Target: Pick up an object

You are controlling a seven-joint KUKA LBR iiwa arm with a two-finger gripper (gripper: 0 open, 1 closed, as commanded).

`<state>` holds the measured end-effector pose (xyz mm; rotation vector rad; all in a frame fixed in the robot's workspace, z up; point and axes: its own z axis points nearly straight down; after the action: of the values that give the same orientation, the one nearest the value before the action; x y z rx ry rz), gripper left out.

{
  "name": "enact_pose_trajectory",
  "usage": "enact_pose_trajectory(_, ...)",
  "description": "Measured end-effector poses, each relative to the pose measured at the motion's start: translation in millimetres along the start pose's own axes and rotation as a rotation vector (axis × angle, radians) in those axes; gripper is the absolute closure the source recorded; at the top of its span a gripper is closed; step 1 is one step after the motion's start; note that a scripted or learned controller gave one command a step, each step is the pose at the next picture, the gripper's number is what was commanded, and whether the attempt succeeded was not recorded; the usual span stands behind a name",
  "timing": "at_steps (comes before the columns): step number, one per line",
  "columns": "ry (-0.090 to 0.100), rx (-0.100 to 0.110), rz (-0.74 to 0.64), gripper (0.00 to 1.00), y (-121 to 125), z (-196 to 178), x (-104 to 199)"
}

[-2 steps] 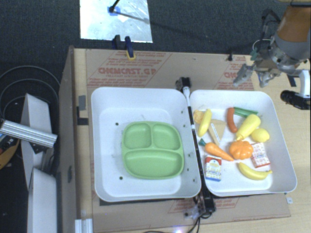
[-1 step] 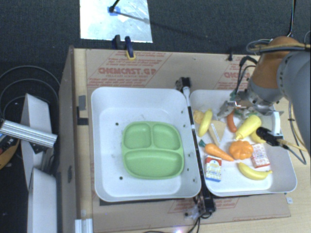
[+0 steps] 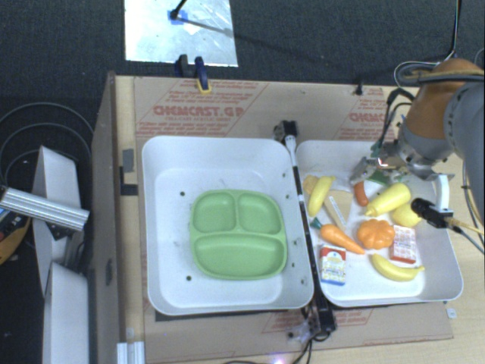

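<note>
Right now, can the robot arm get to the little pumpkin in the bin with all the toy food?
Probably yes. The pumpkin lies uncovered in the right bin, nothing on top of it, and the gripper hangs just beyond it over the same bin. The carrot and a yellow piece crowd its sides, though.

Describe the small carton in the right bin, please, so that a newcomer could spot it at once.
Look in the right bin, along its near-left side. The small carton lies just below the carrot; it is the boxy red-and-white item among rounded toy foods.
</note>
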<state>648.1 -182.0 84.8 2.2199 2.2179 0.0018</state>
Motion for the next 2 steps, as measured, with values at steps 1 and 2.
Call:
enact_pose_trajectory(1, 0.000, -0.003, -0.003, 1.00, 2, -12, 2)
enact_pose_trajectory(2, 0.003, 0.001, -0.002, 1.00, -59, -93, 33)
